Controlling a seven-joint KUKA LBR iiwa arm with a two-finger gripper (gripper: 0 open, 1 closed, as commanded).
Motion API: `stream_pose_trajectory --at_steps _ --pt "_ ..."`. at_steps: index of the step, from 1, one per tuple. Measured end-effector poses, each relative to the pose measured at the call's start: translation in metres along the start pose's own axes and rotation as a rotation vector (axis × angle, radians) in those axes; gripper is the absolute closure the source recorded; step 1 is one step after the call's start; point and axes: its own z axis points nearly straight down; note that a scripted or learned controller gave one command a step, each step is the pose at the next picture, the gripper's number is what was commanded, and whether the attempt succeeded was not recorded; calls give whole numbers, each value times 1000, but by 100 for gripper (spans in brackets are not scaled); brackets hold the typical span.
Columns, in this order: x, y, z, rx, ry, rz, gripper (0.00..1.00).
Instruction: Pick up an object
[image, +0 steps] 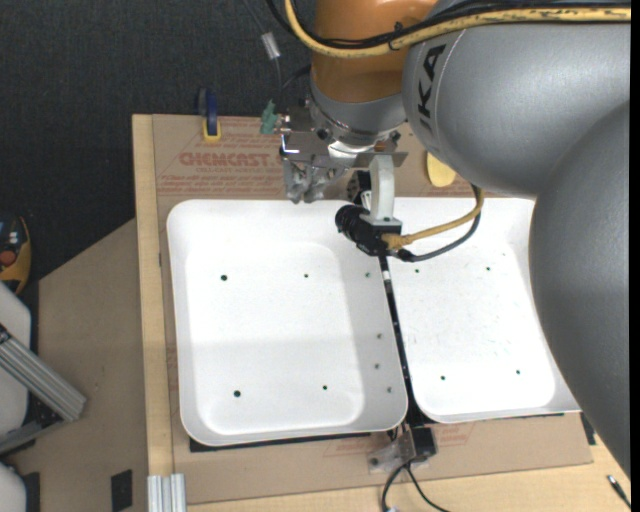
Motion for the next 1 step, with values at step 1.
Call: stream_pose_trajectory --at_steps 1 --pt "27 45 56 8 -1 -6 100"
